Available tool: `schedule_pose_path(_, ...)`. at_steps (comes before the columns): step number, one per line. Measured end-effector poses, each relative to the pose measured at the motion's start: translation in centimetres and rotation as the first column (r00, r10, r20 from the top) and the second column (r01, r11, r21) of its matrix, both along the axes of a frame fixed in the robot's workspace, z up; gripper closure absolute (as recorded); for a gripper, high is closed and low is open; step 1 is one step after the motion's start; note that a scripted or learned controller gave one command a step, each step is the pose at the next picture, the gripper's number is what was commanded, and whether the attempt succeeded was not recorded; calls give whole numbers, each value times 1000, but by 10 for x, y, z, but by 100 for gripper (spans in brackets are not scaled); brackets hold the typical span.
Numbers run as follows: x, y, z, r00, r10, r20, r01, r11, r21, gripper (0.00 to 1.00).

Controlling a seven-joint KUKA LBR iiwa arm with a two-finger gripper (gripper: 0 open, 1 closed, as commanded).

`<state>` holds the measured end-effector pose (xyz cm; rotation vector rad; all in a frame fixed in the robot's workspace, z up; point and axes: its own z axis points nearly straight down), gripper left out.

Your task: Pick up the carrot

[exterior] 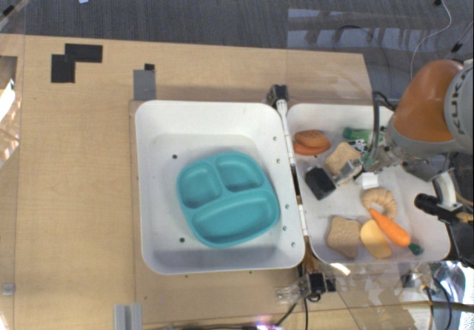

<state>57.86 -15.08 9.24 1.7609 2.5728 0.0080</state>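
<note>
We see the gripper [361,166] low over the right bin [437,247]; we cannot tell its state. The carrot [391,229] lies below and right of it, touching a croissant [379,200]. Just left sit bread [341,158] and a black block [321,183].

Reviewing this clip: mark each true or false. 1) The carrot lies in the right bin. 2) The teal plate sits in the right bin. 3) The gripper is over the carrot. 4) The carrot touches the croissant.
1) True: the carrot lies in the right bin.
2) False: the teal plate sits in the left bin.
3) False: the gripper is by the bread piece, up-left of the carrot.
4) True: its tip meets the croissant.
</note>
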Motion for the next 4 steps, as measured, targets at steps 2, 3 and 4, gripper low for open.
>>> schedule_pose_path(2, 66, 23, -6, 998, 42, -43, -42, 999, 6, 0)
schedule_pose_path(3, 39, 60, -5, 995, 102, -13, -102, 995, 8, 0)
schedule_pose_path(4, 78, 28, 22, 995, 30, -91, -28, 999, 25, 0)
